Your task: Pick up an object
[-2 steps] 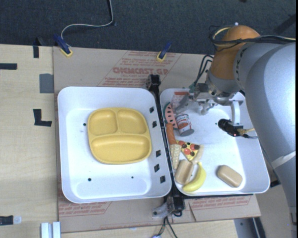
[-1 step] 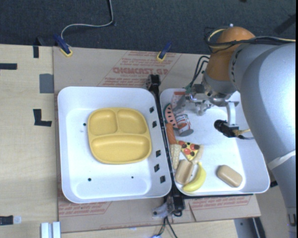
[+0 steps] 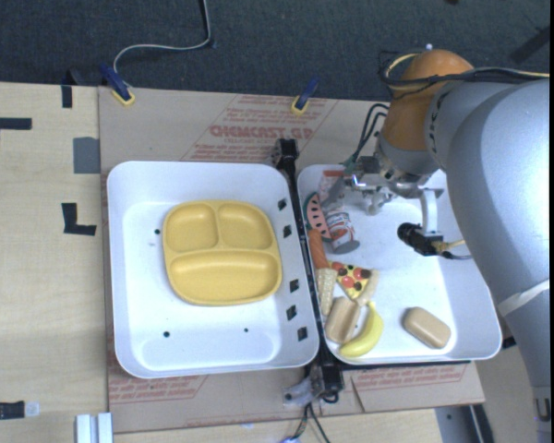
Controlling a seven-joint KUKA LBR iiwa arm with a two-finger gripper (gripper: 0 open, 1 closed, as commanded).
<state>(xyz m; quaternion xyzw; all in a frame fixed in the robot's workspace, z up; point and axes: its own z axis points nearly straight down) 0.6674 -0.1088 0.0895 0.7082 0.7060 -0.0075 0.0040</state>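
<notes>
Lying in the right-hand bin at lower right of frame: small can (image 3: pixel 340 230) tipped over near top, pizza slice (image 3: pixel 355 280), banana (image 3: pixel 366 334), hot dog (image 3: pixel 340 319), carrot (image 3: pixel 316 247) along left wall, bread roll (image 3: pixel 426 327).

Two white bins (image 3: pixel 134 275) sit side by side. The left bin holds one yellow divided plate (image 3: pixel 223 252). The right bin (image 3: pixel 462 289) holds one can (image 3: pixel 337 229), one carrot (image 3: pixel 318 250), one pizza slice (image 3: pixel 354 280), one banana (image 3: pixel 367 335), one hot dog (image 3: pixel 340 319), one ice cream cone (image 3: pixel 326 286) and one bread roll (image 3: pixel 427 327).
</notes>
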